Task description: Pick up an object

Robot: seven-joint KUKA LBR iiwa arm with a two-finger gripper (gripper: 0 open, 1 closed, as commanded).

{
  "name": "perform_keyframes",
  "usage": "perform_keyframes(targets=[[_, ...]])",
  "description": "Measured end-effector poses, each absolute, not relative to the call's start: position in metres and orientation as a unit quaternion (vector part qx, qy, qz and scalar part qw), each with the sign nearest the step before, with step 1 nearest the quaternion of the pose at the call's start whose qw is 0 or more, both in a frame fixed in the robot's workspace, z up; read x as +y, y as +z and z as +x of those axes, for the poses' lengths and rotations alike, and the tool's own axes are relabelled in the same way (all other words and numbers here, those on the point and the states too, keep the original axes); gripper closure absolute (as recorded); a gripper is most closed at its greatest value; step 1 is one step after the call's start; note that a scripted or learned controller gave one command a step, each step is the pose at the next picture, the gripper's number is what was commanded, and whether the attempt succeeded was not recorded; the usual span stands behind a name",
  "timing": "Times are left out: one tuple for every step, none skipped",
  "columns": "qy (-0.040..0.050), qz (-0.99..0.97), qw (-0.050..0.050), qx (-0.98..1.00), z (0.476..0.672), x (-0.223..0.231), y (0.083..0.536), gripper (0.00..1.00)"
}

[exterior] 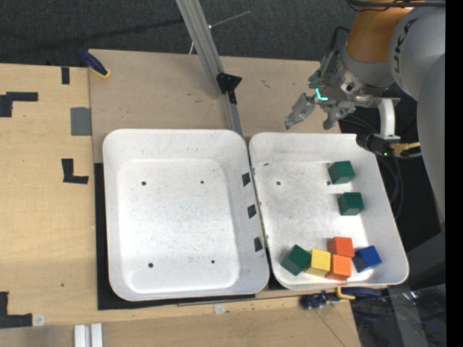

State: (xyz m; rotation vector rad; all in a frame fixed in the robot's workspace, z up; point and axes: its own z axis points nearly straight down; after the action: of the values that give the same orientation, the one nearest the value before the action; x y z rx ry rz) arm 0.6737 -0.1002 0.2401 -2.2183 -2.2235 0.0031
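- Gripper (315, 113): raised over the far rim of the right bin (289, 194), fingers spread apart, nothing between them.
- Near corner cluster: green block (295, 259), yellow block (320, 261), two orange blocks (341, 255), blue block (367, 257); packed touching and close to the rim; poor room for fingers.
- Mid bin: dark green cube (351, 203); standing alone.
- Farther: second green cube (341, 171); free on all sides, nearest the gripper; likely best pick, descending straight with fingers astride.
- Left bin (173, 143): open floor.
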Motion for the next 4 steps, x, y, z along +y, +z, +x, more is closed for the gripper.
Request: perform_keyframes(targets=[[0.0032, -0.707, 0.003, -0.708, 0.670, -0.099, 0.175, 0.00], [0.0026, -0.706, 0.002, -0.708, 0.667, -0.098, 0.131, 0.00], [0.0028, -0.706, 0.002, -0.708, 0.665, -0.097, 0.089, 0.00], [0.0012, -0.706, 0.001, -0.709, 0.666, -0.095, 0.101, 1.00]])
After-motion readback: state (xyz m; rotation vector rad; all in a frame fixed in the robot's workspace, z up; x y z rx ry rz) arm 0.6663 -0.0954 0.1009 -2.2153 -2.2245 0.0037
